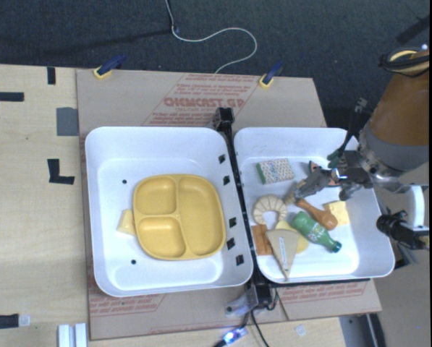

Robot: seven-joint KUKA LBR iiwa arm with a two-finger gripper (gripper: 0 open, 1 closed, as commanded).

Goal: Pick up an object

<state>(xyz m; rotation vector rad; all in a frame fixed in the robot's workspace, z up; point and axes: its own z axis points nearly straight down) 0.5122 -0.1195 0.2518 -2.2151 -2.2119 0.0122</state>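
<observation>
- The gripper [315,184] hangs low over the right bin [367,266], reaching in from the right; its dark fingers stretch leftward toward the middle of the clutter.
- I cannot tell whether it is spread or closed, because the fingers merge into one dark shape from this slanted view, and nothing is visibly held between them.
- The things to choose from all lie in the right bin: a green bottle [315,230] lying on its side, an orange-brown piece [317,212] just above it, a pale curled piece [268,207] to the left, a patterned block [275,170] near the back, and flat yellow wedges [288,248] toward the front.
- The orange-brown piece looks nearest the fingertips, so it seems the likely target.
- To do this well, the fingers should straddle one item across its narrow width rather than land on a pile where two things touch.
- The bottle will probably roll if pushed from one side, so a centred, square descent would suit it.
- The flat wedges look hard to grip, lying low against the bin floor.
- The left bin [103,266] holds a yellow divided plate [179,217], well apart from the gripper.
</observation>
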